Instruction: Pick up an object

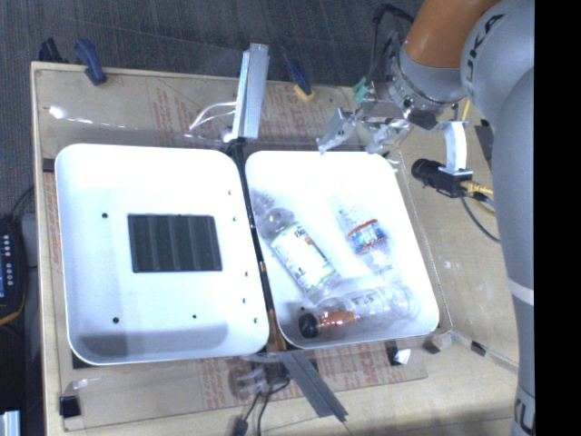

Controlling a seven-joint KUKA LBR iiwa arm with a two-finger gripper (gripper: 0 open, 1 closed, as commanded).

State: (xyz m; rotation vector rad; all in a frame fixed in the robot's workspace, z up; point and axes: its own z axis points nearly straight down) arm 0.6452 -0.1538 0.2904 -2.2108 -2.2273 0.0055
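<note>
Bench: pale board over dark carpet, carrying two shallow white bins side by side, blue clamps along its far edge.

Left bin: holds a dark ribbed rectangular panel, lying flat near the middle.

Right bin: holds three clear plastic bottles.
- Bottle with white-and-green label: long axis diagonal, from the bin's far left corner toward its near centre; cap end hard to make out against the white floor.
- Bottle with red-and-blue label: just right of the first, roughly parallel, apart from it; outline faint.
- Bottle with dark cap: lies along the near wall, long axis nearly left-right, cap pointing left; clear body mostly washed out.

Gripper: hangs over the right bin's far rim, above all three bottles and well apart from them. Fingers are blurred among cables and brackets; whether they are spread or closed cannot be told. Nothing is visible between them.

Arm: grey with orange band, cut off by the frame's top edge.
</note>
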